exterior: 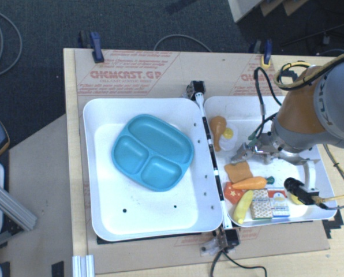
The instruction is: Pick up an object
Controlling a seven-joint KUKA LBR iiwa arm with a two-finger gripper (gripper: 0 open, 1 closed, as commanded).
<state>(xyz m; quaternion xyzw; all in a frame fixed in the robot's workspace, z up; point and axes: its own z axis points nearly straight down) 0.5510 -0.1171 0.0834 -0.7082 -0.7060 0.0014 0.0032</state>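
Note:
My gripper (250, 152) hangs low in the right bin (241, 105), in its middle part. It is just above a tan toast slice (238, 171) and to the right of a brown drumstick-shaped piece (218, 128). An orange carrot (250, 183) lies below the toast. Near the bin's front edge sit a red fruit (232, 194), a yellow banana-like piece (243, 205) and a small printed box (270, 203). I see nothing held in the gripper.
The left bin (103, 212) holds a blue divided plate (153, 151). A small yellow piece (227, 134) lies beside the drumstick. The grey and orange arm (310, 111) covers the right bin's right side. A ridge between the bins (209, 160) separates them.

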